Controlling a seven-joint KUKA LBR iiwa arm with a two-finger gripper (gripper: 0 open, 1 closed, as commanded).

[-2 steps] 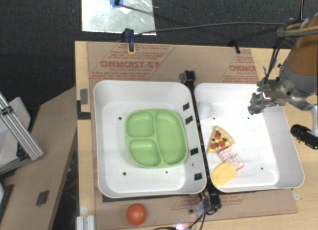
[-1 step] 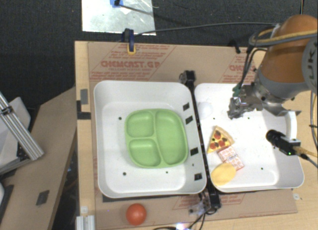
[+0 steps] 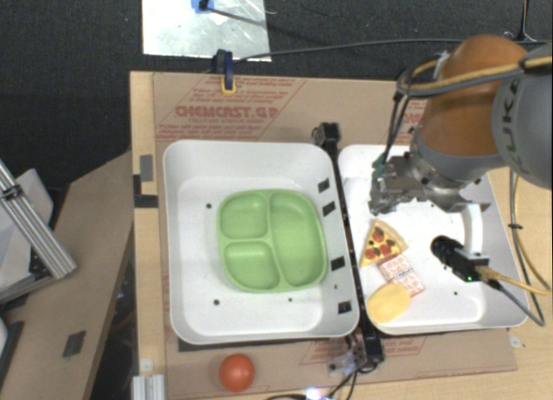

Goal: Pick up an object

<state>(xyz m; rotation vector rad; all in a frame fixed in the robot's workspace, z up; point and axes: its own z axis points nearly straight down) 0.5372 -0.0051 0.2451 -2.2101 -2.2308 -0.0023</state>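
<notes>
Left bin [image 3: 194,217]: one green divided tray [image 3: 272,238].
Right bin [image 3: 445,307]: pizza slice [image 3: 382,243], pink packet [image 3: 404,276] and yellow lump [image 3: 389,301] by its left wall.
Gripper [image 3: 384,204]: just behind the pizza slice; grip state cannot be told.

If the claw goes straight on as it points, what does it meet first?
Probably the bare floor of the right bin, just beyond the pizza slice; depth is unclear, so the claw might touch the slice's tip instead.
</notes>
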